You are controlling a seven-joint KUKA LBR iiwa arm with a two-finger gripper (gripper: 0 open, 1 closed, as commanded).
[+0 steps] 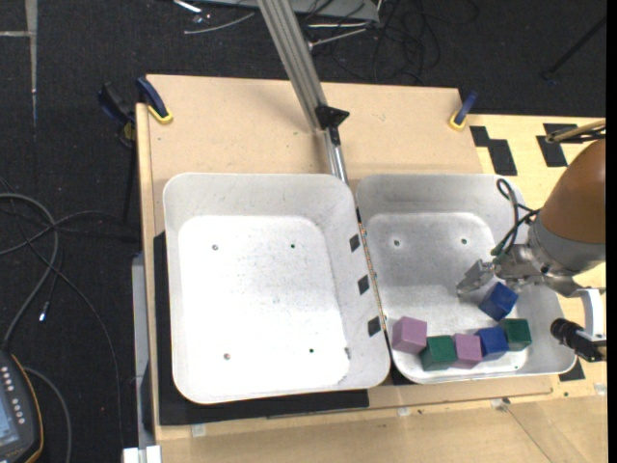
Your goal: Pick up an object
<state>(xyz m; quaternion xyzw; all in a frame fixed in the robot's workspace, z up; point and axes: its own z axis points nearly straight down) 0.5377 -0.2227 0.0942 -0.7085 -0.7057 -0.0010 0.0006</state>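
My gripper [479,280] is low over the right bin [424,210], reaching in from the right on the grey arm with its orange band [581,201]. A blue block [499,302] lies tilted directly below and to the right of the gripper, touching or nearly touching it; whether it is held is unclear. Along the bin's front wall sits a row of blocks: a purple one [410,334], a dark green one [440,352], a pink-purple one [469,347], a second blue one [493,340] and a green one [518,333].
The left bin [255,287] sits beside the right one on the wooden bench [251,128]. A metal pole [294,51] slants in from the top and ends near the seam between the bins. Blue-and-yellow clamps [154,102] grip the bench's far corners.
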